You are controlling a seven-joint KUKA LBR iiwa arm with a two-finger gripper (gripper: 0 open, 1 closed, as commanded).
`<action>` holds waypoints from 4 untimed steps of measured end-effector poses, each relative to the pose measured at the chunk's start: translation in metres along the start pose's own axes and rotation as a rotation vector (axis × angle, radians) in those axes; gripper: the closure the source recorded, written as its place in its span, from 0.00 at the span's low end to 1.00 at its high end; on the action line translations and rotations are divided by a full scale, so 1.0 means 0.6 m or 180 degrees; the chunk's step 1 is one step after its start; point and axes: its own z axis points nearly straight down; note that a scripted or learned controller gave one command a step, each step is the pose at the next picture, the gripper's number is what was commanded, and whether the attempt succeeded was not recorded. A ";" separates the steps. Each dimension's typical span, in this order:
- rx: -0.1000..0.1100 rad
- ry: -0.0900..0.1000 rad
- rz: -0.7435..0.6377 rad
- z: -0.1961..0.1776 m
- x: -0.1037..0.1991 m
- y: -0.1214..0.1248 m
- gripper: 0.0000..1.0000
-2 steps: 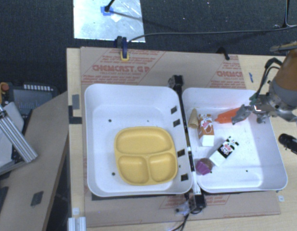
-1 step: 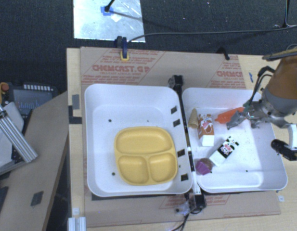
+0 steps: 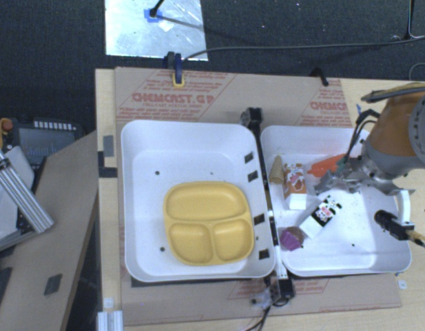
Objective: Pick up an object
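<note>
Your gripper (image 3: 330, 182) hangs mid-right over the right bin (image 3: 350, 257); you cannot tell its state. The black-and-white block (image 3: 320, 215) lies just below it, with bare floor toward the lower-right rim.

2 white bins (image 3: 191, 133), 1 yellow tray (image 3: 207, 221), approx 5 small objs (image 3: 295, 180).

Grey arm (image 3: 413, 133), orange band, black cables.

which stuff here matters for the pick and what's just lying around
For the job:
- gripper
- orange carrot-like piece
- black and white block
- small snack packet
- purple piece
- right bin

Lying about:
- yellow divided tray
- left bin
- foil sheet
</note>
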 end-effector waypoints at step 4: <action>-0.0018 0.0002 -0.0028 -0.216 0.089 0.027 1.00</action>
